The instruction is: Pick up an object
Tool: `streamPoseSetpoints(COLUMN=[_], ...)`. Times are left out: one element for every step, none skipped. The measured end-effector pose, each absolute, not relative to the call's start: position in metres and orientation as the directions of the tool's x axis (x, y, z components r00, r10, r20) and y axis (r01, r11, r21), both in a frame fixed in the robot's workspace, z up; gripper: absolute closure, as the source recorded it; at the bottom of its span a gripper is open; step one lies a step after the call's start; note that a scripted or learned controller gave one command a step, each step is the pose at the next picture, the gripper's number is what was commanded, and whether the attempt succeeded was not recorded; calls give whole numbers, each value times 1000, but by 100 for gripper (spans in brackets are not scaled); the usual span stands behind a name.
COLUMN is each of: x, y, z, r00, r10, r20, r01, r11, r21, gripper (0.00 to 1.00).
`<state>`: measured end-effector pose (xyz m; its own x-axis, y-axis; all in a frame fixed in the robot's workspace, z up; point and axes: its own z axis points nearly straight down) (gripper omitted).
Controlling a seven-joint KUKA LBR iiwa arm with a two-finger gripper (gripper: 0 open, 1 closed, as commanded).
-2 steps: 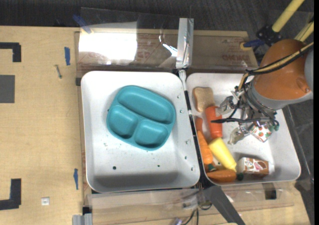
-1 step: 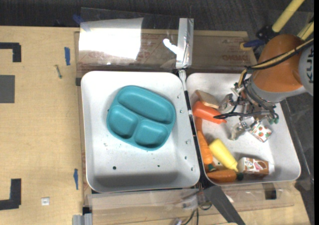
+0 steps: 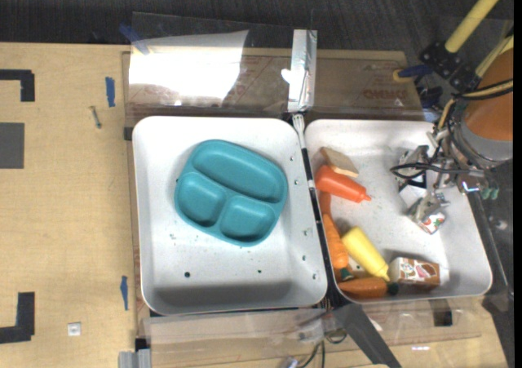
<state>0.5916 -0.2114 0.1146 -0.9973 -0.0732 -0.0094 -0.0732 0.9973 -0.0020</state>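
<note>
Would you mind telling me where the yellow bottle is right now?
The yellow bottle lies in the right bin, near its front left corner, between the orange bottle behind it and the small carton to its right.

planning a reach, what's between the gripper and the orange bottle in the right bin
In the camera view, bare white bin floor lies between the gripper and the orange bottle; nothing stands in that stretch.

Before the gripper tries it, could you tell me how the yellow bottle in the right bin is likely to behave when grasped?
The yellow bottle looks smooth and rounded, so it may slip or roll between the fingers. It lies on its side against a carrot and other pieces, so a push would probably shift them too. It looks like a plastic toy, likely light and stiff.
</note>
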Motion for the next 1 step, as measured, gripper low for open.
streamPoseSetpoints(x=[547], y=[-223], z=[88], r00=[-999], r10=[-53], r20=[-9], r01=[-53], r11=[999], r21=[-2], gripper=[0])
